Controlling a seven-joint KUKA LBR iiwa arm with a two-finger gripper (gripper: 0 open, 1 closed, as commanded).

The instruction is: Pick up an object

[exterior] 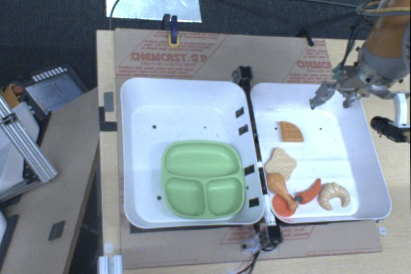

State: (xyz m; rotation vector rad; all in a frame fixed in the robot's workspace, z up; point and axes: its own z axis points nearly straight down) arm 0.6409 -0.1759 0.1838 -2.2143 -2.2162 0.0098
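Left bin point(138, 138): glossy green three-compartment tray point(202, 178). Right bin point(359, 157): toast slice point(291, 131), curved croissant point(334, 194), drumstick point(280, 186). Gripper point(334, 96) splayed, grasping nothing.

Arm cut off at the right edge

The grey arm point(388, 35) ran out of view at the right; the red toy point(282, 205) lay partly hidden under the drumstick point(281, 188).

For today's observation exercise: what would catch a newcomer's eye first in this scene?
Probably the green divided plate, alone in the left bin. Next, the cluster of toy foods in the right bin: a toast slice, a drumstick, a croissant. The tool hangs open above that bin's far edge.
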